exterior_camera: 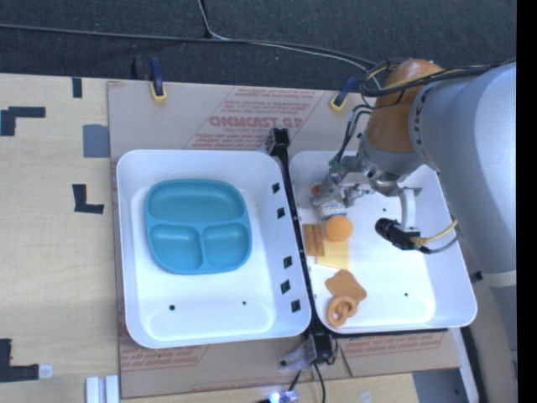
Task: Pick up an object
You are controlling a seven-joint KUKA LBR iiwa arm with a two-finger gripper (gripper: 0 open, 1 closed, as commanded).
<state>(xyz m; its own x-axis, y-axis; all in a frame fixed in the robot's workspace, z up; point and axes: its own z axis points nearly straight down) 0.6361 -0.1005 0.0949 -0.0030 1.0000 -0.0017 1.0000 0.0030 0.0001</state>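
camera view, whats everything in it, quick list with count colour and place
bins: 2, white, side by side on the bench
divided tray: 1, blue, in the left bin
ball: 1, orange, in the right bin just below the claw
flat pieces: 2, one brown and one yellow, right bin by its left wall
pretzel-like piece: 1, tan, right bin near its front edge
clamps: 2, blue and yellow, on the board's far edge
cable: 1, black, across the dark floor behind the bench
arm: 1, grey with orange band, from the right over the right bin
claw: 1, metallic, low over the right bin
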